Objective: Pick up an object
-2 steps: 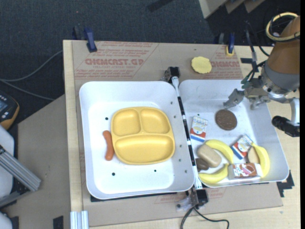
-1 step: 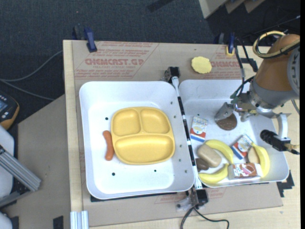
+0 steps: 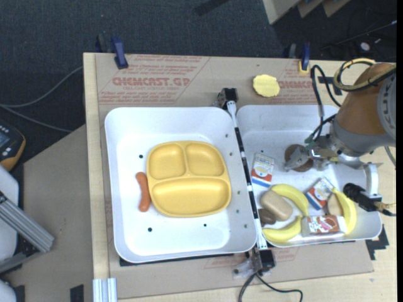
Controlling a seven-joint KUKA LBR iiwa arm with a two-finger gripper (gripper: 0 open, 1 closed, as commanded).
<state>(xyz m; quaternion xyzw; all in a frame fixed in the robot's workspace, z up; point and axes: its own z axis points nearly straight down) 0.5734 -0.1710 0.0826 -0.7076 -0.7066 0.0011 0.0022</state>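
Beside the tool [image 3: 301, 159], grip state unclear, lie a carton [image 3: 262, 169] and bananas [image 3: 286, 214].

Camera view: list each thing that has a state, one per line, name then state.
Gripper: low in the right bin, fingers hidden.
Yellow tray: upright in the left bin, compartments bare.
Hot dog: flat in the left bin, beside the tray.
Bananas: lying in the right bin among other items.
Cartons: lying flat in the right bin.
Yellow lump: on the bench, outside the bins.
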